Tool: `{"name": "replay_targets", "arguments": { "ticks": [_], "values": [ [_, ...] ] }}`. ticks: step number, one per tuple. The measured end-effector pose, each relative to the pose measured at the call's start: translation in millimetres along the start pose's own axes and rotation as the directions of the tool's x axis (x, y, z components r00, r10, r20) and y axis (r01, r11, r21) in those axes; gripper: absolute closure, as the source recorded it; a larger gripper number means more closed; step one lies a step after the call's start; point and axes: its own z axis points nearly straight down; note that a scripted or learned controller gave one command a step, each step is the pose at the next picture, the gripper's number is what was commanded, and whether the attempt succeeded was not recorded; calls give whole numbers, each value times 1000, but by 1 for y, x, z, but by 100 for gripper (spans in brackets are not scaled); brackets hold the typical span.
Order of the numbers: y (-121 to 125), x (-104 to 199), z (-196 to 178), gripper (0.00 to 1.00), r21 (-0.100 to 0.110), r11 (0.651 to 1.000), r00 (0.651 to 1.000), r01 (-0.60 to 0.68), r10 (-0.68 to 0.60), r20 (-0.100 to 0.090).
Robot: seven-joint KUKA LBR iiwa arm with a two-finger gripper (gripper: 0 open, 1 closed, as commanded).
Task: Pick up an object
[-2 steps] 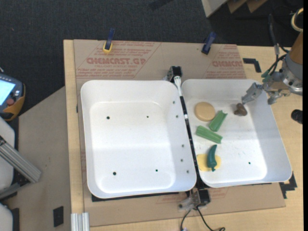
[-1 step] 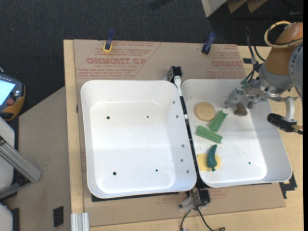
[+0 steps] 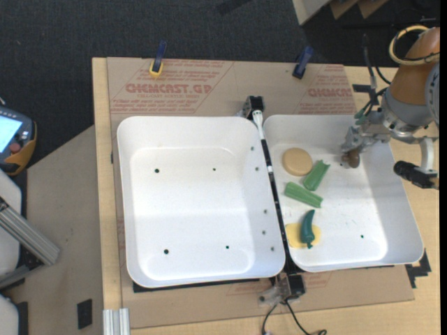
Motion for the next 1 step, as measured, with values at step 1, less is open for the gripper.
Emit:
{"name": "replay_targets", "arguments": {
  "ticks": [1],
  "values": [
    [-94,64,-48,100,9,1000,1000,-5,5,-4]
  ]
}}
